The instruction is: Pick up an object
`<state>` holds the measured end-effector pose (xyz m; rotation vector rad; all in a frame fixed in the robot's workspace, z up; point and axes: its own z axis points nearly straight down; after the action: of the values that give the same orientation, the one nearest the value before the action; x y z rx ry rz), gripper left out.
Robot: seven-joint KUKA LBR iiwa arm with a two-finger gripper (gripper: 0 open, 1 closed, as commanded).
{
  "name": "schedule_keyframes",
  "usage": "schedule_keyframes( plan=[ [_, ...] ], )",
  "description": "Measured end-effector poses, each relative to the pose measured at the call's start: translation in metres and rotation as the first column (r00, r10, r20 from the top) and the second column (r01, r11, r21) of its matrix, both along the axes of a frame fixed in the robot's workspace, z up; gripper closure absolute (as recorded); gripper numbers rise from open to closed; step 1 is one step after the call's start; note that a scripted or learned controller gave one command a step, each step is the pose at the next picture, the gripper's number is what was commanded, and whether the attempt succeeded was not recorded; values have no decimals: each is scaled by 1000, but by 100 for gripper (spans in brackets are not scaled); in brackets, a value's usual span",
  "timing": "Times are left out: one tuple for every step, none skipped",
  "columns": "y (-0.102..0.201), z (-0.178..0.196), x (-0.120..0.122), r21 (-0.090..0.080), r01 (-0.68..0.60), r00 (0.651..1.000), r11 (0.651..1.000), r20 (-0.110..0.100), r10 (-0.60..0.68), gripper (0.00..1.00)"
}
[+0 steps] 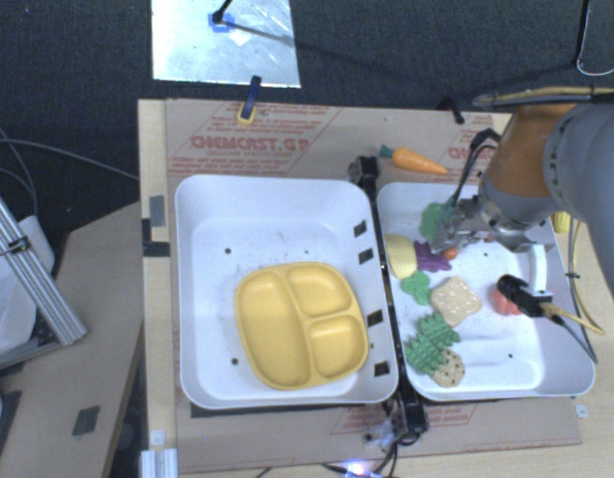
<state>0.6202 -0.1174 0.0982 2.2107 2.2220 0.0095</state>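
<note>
While side by side, two bins (202,267)

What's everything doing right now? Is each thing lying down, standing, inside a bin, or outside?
Yellow plate: lying flat in the left bin.
Carrot: lying on the bench, outside the bins.
Cracker: flat in the right bin.
Cookie: flat in the right bin, near its front edge.
Gripper: lowered over the green and purple toys.

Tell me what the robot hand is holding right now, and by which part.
Cannot be told: the hand is down among the toy food in the right bin, hiding any hold.
</note>
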Motion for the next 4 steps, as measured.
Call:
schedule_keyframes(
  plan=[
    [0, -1, 0, 0, 0, 1000, 1000, -1, 0, 0],
    [-46, -12, 23, -2, 6, 1000, 1000, -3, -6, 0],
    [-75, -12, 50, -2, 4, 1000, 1000, -3, -4, 0],
    [16, -12, 4, 3, -4, 1000, 1000, -6, 4, 0]
  ],
)
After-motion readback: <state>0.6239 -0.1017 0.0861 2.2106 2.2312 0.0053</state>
